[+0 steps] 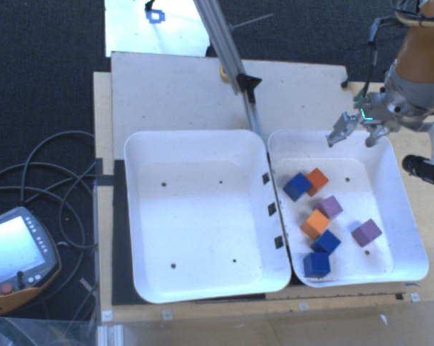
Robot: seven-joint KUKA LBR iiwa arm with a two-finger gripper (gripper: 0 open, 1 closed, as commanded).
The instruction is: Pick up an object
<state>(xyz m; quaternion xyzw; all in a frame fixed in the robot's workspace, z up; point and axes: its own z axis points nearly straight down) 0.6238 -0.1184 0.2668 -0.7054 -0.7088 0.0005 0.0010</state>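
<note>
Gripper hangs over the far rim of the right bin, fingers spread apart, nothing between them. Seven blocks lie in that bin, none touched. Far cluster: blue block touching orange block, both turned diagonal to the bin walls. Purple block just beside a second orange block. Nearer: two blue blocks close together. A second purple block sits apart, right. All roughly cubic; no long axis discernible. Left bin adjoins
</note>
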